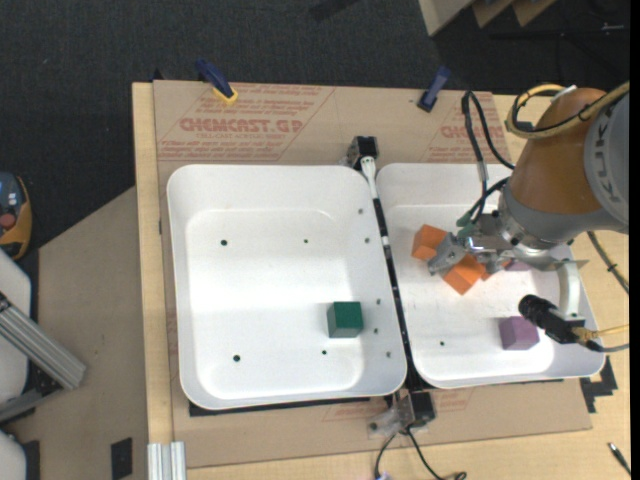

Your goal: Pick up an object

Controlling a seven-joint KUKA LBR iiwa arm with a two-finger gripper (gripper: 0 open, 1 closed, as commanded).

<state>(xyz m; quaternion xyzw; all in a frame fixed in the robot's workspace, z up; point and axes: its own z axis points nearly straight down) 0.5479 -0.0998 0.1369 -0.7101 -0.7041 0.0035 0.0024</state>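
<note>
Hovering low in right bin (560,363), tool (452,255) between two orange blocks: one (429,241) touching on its far-left side, other (462,278) just beside on near side. Finger state: cannot tell. Purple block (518,333) near-right, apart. Green cube (344,319) in left bin (200,218).

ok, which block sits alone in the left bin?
The green block, low in the left bin. The orange blocks and the purple block lie in the right bin.
</note>
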